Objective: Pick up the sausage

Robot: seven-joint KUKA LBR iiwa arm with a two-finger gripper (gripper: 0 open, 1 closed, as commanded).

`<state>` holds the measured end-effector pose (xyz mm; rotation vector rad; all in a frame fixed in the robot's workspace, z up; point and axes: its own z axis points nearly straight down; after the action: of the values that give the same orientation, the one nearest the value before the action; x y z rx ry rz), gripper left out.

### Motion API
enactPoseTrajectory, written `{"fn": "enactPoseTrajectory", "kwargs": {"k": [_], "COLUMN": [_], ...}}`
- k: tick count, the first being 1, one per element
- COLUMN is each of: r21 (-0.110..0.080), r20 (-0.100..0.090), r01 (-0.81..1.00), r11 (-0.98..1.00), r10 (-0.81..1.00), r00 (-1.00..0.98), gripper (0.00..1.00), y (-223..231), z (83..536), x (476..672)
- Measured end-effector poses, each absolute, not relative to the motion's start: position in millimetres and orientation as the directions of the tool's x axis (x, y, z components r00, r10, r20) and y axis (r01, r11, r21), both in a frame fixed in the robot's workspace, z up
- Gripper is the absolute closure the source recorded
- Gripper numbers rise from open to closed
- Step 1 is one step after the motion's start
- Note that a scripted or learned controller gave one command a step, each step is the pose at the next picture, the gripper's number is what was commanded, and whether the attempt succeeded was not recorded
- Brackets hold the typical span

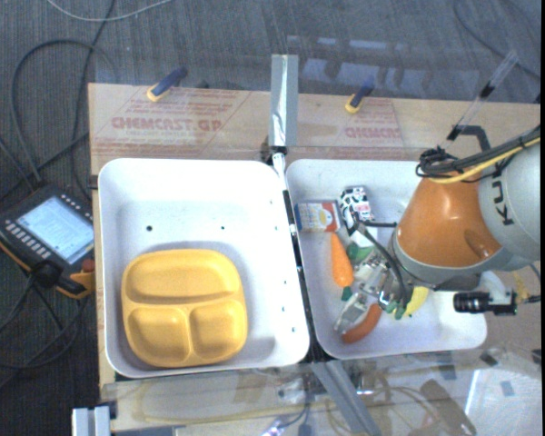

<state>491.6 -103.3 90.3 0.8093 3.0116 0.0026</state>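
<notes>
Where the right bin (454, 339) nears six o'clock, we see the sausage (361, 325) under the end effector (356, 309); we cannot tell its grip state.

Board (177, 121) behind the left bin (113, 243): red print, apparently "CHEMCAST GP". Same print further right, too blurred. Arm (518, 203): black letters "KU".

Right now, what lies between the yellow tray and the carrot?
In the camera view, bare white floor of the left bin, then the two bins' adjoining walls, lie between the yellow tray and the carrot in the right bin.
</notes>
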Motion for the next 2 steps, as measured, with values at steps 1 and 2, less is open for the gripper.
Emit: {"fn": "enactPoseTrajectory", "kwargs": {"k": [1,2], "r21": [0.01,0.009], "r20": [-0.016,-0.016], "r01": [0.499,0.499], "r11": [0.866,0.866], "r10": [0.499,0.499], "r00": [-0.866,-0.866], "gripper": [1.0,0.0], "y": [-101.3,-101.6], "z": [96.9,96.9], "x": [491.9,491.7]}}
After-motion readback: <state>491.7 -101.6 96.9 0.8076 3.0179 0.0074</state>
